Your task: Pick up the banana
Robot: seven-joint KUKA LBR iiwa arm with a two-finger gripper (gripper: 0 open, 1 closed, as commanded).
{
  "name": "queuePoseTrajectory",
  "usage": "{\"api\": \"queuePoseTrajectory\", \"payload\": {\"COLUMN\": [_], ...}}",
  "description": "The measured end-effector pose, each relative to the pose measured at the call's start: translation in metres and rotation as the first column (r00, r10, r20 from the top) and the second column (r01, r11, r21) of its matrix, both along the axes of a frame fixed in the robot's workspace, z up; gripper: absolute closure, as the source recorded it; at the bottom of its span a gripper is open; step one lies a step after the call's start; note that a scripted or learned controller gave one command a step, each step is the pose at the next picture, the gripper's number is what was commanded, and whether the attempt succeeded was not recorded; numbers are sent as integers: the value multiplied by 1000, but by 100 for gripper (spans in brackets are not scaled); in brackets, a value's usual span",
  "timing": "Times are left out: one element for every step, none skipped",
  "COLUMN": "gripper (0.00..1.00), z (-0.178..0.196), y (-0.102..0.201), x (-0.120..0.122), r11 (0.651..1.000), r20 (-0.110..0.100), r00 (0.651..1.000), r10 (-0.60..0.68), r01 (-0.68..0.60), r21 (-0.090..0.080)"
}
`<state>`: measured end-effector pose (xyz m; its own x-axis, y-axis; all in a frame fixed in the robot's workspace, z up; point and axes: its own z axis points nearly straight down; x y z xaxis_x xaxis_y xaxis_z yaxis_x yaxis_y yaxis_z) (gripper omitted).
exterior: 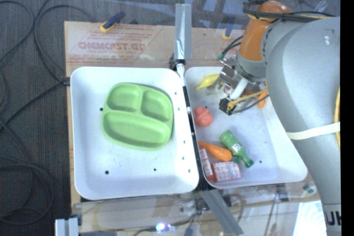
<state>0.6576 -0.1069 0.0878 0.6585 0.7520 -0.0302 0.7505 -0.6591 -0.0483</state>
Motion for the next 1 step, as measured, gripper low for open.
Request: {"api": "queuePoseTrajectory", "payload": {"gripper": [100], "z": [8], "y": [0], "x": [0], "r11": [1000], "r20": [1], "r00": [1000], "r10": [-4], "r01": [4], "r21": [-3]}}
